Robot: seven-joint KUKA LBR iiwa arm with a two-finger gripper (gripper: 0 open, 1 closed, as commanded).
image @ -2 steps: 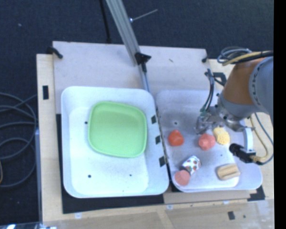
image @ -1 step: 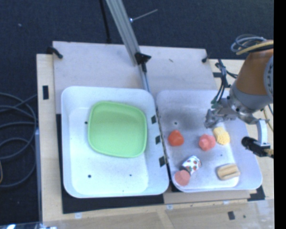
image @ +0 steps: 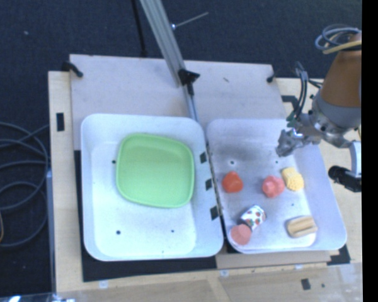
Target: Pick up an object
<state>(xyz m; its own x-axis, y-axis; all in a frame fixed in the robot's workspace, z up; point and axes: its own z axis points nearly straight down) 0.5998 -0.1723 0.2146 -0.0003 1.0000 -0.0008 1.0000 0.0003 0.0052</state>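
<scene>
A pale bench bears two white bins: the left bin holds a green plate. The gripper hovers over the right bin, above a yellow corn piece; nothing shows between its fingers, and their spread is unclear.

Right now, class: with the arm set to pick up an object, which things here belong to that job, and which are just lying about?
Belong to the job:
end effector
yellow corn toy
pink toy
orange ball
spotted cup
bread roll
red disc
right bin

Lying about:
green plate
left bin
cables
</scene>
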